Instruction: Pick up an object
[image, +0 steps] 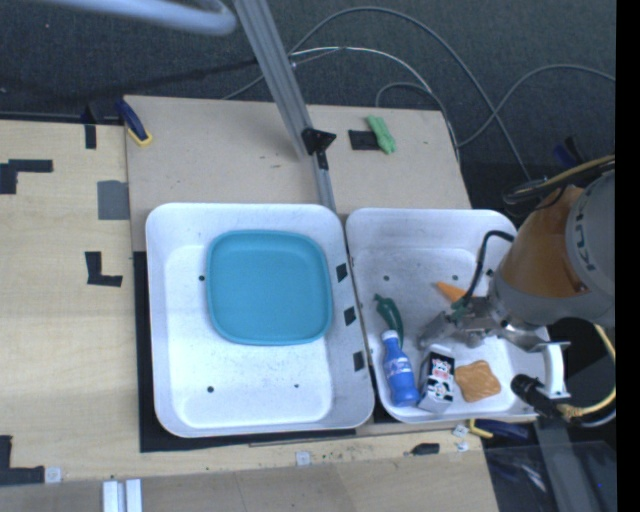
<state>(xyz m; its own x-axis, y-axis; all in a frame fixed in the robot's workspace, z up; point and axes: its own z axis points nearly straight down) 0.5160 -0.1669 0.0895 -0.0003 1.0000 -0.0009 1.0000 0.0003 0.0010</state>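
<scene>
One plate (268, 286), one bottle (398, 370)

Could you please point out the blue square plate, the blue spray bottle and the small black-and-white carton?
Blue square plastic plate (268, 287), camera view, centre of its flat face.
Blue spray bottle (399, 373), camera view, middle of its body.
Small black-and-white carton (437, 379), camera view, its printed top face.

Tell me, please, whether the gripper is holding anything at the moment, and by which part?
It cannot be told. The gripper sits low in the right bin, beside the blue bottle and small carton, with nothing visibly in its grasp.
</scene>
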